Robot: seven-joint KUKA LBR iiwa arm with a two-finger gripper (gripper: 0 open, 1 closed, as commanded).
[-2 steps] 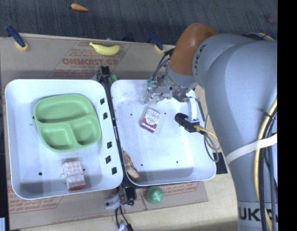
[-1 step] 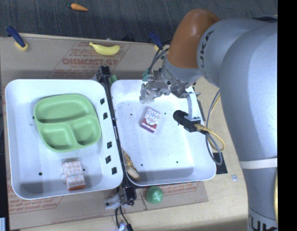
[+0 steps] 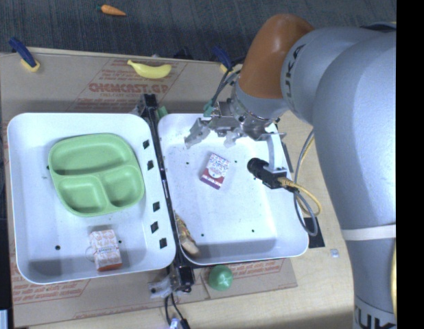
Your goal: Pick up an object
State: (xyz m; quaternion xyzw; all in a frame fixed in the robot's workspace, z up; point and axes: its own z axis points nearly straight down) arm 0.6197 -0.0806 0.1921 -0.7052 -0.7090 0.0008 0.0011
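A small red-and-white packet (image 3: 216, 170) lies flat in the right bin (image 3: 229, 242), near its middle. My gripper (image 3: 213, 136) hangs just above and behind the packet, close to the bin's far wall. Its two grey fingers (image 3: 193, 135) are spread apart, open, with nothing between them. The packet lies clear of the fingertips, apart from them.
The left bin (image 3: 23, 204) holds a green divided tray (image 3: 95, 173) and a small orange-and-white carton (image 3: 104, 249). A tan object (image 3: 185, 238) rests at the right bin's front-left rim. A yellow banana (image 3: 150, 68) and a green ball (image 3: 220, 277) lie on the cardboard outside the bins.
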